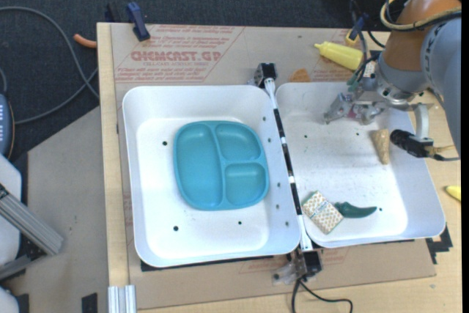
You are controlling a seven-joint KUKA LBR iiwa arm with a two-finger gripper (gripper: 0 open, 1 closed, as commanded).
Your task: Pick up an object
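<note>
**Claw low in the right bin, nothing between its fingers**

The claw (350, 108) hangs low over the right bin (410, 227), at that bin's 12 o'clock, fingers narrowly parted with nothing between them. The nearest object is a tan wedge (381, 146), near the claw at its 4 o'clock, long axis running 12 to 6. A patterned block (322, 212) and green pepper (357, 210) lie at the bin's 7 o'clock, well apart from the claw. A teal tray (220, 165) sits in the left bin (146, 121). The bench (190, 62) sheet reads "CHEMCAST GP".
</note>
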